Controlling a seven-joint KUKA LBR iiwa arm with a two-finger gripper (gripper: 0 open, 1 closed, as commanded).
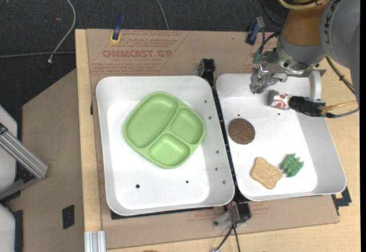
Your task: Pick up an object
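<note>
Three items (242, 131) amid bare floor

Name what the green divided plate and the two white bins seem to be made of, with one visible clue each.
Green divided plate: probably moulded plastic, matte, with an even colour and soft rounded compartment ridges. Left white bin and right white bin: likely thin formed plastic, smooth and slightly glossy, with rounded corners and shallow walls.
</note>
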